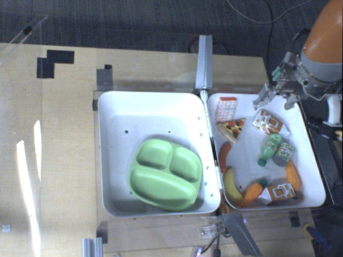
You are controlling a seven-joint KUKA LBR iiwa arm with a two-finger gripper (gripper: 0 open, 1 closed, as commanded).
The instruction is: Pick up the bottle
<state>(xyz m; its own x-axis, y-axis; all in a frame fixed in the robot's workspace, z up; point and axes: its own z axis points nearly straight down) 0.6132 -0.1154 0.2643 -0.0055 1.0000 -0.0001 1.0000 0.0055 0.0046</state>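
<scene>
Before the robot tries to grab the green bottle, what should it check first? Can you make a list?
1. Bottle in sight, in the right bin: ok.
2. Gripper over the bottle: not ok, it hangs near the bin's far edge.
3. Room around the bottle: not ok, a grey can touches it.
4. Bottle lying on its side: ok.
5. Fingers open: cannot tell.

The divided tray (pixel 167 174) lies in the left bin (pixel 115 143), while in the right bin (pixel 313 183) the bottle (pixel 269 148) sits mid-bin beside a can (pixel 284 152), with a banana (pixel 231 184) near the front-left and the gripper (pixel 276 95) above the rear rim.
</scene>
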